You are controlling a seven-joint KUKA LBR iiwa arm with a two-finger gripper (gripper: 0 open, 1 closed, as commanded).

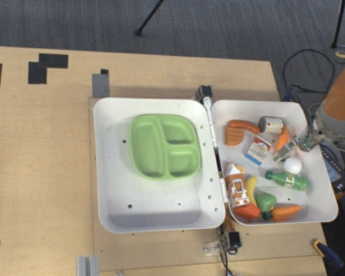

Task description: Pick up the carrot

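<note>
An orange carrot (287,212) with a dark green top lies along the front wall of the right bin (328,203). A second slim, carrot-like orange piece (283,137) slants near the bin's far right. My gripper (294,147) hangs low over the bin, right beside this slim piece and touching or almost touching its lower end. The gripper is well behind the front carrot. A white egg (292,166) sits just in front of the gripper.
The right bin is crowded: a grey can (271,123), an orange-brown piece (237,133), a small carton (257,150), a green bottle (287,180), a juice box (237,189), a banana (251,187) and a green pepper (265,200). The left bin (112,211) holds a green divided plate (144,154).
</note>
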